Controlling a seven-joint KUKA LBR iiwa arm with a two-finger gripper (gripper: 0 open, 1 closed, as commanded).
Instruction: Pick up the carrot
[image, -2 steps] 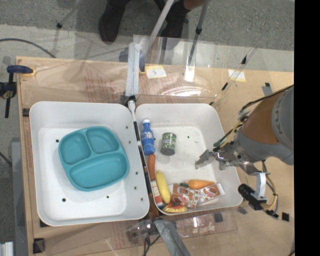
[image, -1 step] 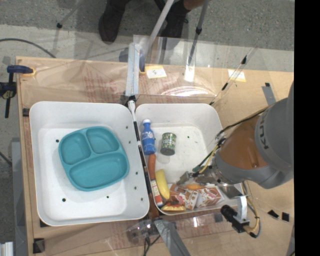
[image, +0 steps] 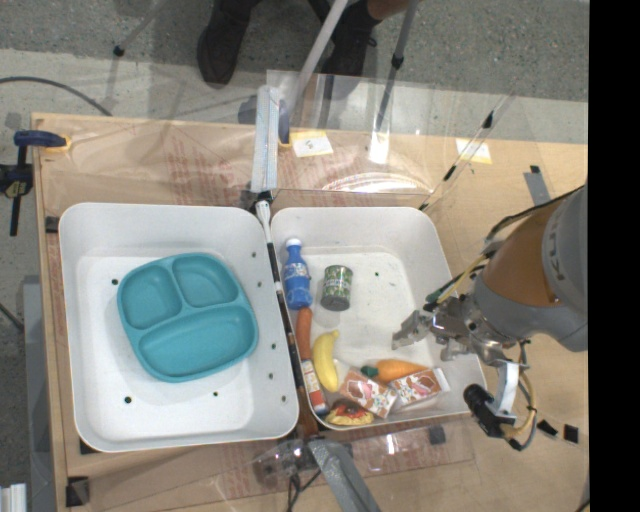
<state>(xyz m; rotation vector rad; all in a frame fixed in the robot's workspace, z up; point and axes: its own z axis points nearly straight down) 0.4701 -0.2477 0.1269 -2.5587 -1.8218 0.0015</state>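
Camera view has the carrot lying on its side near the front edge of the right bin, orange tip toward the right wall, stubby green end touching the snack packets, with a banana just beside. The gripper hangs just above it near the right wall, though I cannot tell how it is set. The carrot looks like smooth, hard toy plastic, light, stiff and probably slippery, so a pinch across its thicker middle seems safest.
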